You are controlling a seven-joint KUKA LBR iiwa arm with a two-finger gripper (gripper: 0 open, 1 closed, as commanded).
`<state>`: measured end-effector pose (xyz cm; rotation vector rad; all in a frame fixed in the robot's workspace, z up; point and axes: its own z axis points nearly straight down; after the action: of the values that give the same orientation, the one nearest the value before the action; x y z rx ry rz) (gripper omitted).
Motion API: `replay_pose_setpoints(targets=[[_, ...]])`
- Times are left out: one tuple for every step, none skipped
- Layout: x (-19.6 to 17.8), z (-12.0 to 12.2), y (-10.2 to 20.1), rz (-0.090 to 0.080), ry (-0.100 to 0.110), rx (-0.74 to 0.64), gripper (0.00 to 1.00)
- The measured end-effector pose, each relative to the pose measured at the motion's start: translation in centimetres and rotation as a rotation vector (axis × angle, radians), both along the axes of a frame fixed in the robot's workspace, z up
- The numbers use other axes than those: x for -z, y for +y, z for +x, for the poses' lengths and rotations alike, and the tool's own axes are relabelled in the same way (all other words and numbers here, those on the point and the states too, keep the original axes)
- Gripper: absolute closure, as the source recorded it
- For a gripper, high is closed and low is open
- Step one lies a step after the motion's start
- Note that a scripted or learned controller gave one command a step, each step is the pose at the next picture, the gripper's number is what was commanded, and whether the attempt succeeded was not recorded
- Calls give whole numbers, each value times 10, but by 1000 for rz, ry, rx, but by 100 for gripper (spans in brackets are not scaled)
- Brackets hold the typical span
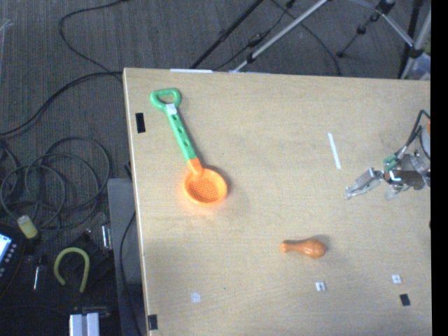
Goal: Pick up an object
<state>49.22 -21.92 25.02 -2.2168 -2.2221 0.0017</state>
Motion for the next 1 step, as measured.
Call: replay_pose_setpoints(targets=[[25,36,127,0,1,109,0]])
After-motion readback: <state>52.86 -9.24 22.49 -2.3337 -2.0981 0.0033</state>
